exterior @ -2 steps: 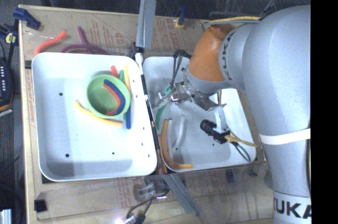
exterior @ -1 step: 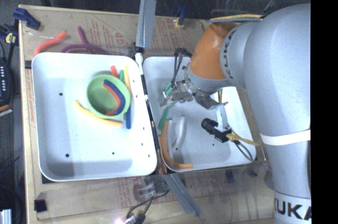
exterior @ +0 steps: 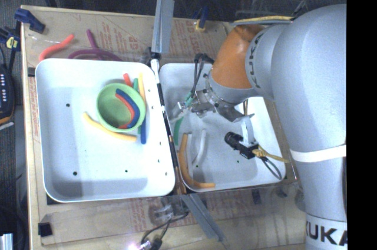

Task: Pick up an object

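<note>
Camera view puts the gripper [exterior: 187, 106] low in the right bin [exterior: 268, 125], near its left wall; whether it is open or has hold of anything I cannot tell. Just below it lie an orange curved strip [exterior: 187, 167] and a pale strip [exterior: 201, 147]. A good pick likely means centring over one strip, clear of the wall.
</note>
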You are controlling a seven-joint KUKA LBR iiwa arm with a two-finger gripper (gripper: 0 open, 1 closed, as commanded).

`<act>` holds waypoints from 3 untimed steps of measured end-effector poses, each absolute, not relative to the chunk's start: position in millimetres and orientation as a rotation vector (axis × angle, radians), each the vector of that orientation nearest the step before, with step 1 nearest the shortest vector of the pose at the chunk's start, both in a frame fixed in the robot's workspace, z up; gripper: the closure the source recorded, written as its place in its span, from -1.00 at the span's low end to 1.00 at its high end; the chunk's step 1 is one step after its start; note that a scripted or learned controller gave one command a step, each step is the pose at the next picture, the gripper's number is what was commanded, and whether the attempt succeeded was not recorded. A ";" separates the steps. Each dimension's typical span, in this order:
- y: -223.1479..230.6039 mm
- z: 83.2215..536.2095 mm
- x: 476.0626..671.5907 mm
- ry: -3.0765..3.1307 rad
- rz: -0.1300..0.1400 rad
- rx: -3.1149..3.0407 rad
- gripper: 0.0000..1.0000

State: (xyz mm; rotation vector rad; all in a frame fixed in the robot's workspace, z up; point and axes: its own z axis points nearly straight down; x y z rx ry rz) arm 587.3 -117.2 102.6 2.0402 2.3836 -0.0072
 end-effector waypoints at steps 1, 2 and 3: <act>-195.5 172.0 594.9 2.448 -0.001 1.969 -1.00; -157.0 102.6 639.0 2.502 -0.001 1.903 -1.00; -119.6 94.9 610.1 2.591 -0.012 1.758 -1.00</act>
